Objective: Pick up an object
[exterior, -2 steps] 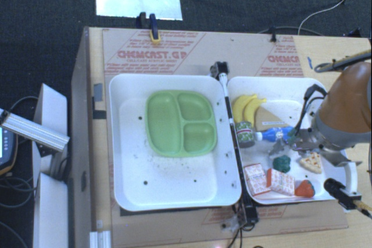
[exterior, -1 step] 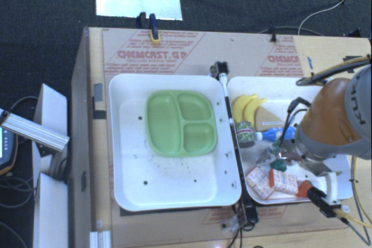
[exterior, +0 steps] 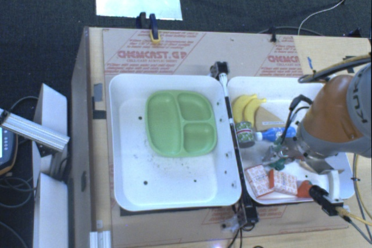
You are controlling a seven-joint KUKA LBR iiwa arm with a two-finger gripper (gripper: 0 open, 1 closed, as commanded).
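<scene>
The robot arm (exterior: 334,116) reached in from the right and hung low over the right bin (exterior: 273,83), its gripper (exterior: 278,157) down among a crowd of small items. Whether the gripper was spread, closed or clamped on anything could not be told; the wrist hid it.

Just beneath the gripper lay two red-and-white packets (exterior: 272,180), side by side near the bin's front edge, with an orange piece (exterior: 304,187) beside them. Farther back sat a bunch of bananas (exterior: 247,106), a brown wedge (exterior: 268,116) and a bottle (exterior: 256,136) with a blue end. The bottle lay on its side, its long axis running across the bin from left to right, blue end toward the arm. The packets lay flat, tilted slightly from the bin's edges.

The left bin (exterior: 131,183) held a green divided plate (exterior: 180,124).

The likely risk was the clutter: with things so close together, the gripper might pinch two at once, or nudge a flat packet aside instead of catching it.
</scene>
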